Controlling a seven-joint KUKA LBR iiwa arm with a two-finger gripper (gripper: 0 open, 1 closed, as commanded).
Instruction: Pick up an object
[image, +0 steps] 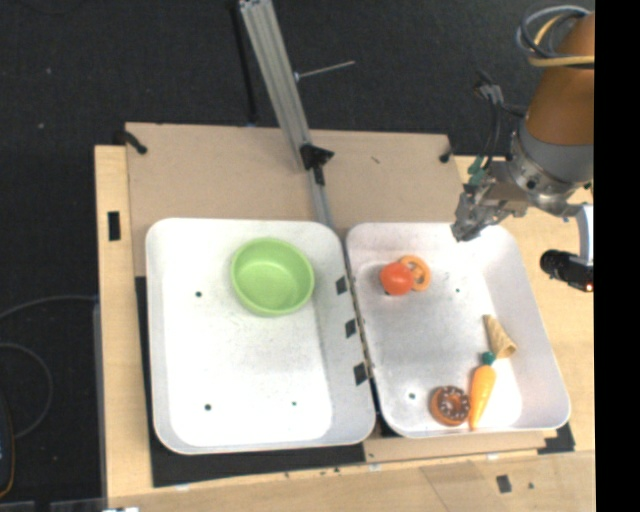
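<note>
Overhead, dark floor (60, 70) surrounded the pale wooden bench (115, 300), and a grey metal pole (280, 80) slanted down toward the two white bins. In the left bin (190, 400) sat a green bowl (272, 277). The right bin (420, 340) held an orange tomato-like toy (402, 276) near its upper middle, plus a cone (499, 336), a toy carrot (482, 390) and a reddish round piece (449, 405) at its lower right. The claw (468, 228) hung over that bin's upper edge, gripping nothing; how wide it stood I couldn't tell.
</note>
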